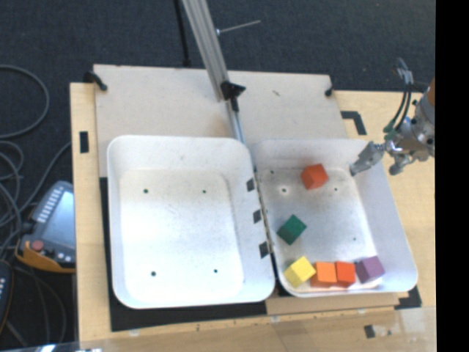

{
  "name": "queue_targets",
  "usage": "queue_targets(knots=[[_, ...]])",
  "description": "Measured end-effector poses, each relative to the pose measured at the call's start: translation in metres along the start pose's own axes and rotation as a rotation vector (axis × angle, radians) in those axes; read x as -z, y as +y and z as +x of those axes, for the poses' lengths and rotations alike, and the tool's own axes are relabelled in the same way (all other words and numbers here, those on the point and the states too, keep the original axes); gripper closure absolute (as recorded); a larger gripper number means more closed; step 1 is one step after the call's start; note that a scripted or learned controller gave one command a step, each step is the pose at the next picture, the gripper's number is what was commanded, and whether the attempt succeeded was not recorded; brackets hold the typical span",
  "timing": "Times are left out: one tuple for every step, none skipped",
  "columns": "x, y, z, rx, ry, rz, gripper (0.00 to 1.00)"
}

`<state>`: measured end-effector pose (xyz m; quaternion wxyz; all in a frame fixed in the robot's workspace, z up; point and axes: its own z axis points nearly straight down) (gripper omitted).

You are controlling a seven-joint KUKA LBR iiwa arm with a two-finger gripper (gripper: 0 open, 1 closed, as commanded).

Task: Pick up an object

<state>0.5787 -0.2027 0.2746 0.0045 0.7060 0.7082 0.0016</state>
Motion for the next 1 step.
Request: queue_targets(knots=[[-0.1629,0.0543,0.0272,0.000,0.005,0.013,0.00]])
